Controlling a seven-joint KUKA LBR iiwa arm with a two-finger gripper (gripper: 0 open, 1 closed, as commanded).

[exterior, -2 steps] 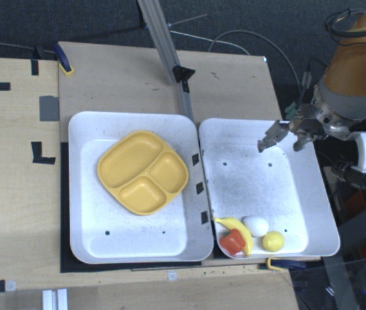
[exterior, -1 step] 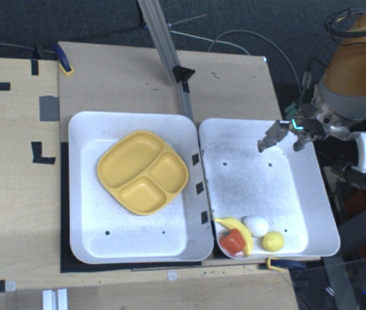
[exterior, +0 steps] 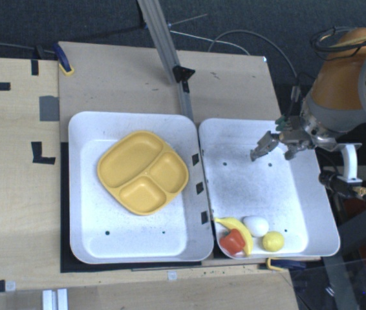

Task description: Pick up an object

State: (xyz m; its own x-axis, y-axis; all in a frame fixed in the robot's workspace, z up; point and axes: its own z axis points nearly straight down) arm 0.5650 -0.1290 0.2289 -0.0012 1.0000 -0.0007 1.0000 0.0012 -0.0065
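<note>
Small toy foods lie bunched in the front corner of the right bin [exterior: 312,192]: a yellow banana [exterior: 237,227], a red piece [exterior: 232,241] tucked against it, a white egg-like ball [exterior: 256,225] and a yellow lemon-like ball [exterior: 273,241]. My gripper [exterior: 273,152] hangs over the back half of that bin, well behind the foods, fingers spread open with nothing between them.
A yellow divided plate [exterior: 143,172] lies in the left bin [exterior: 83,192]. A grey pole [exterior: 163,37] slants down to the back edge where the bins meet. The arm's orange band [exterior: 341,86] is at the right, with cables behind it.
</note>
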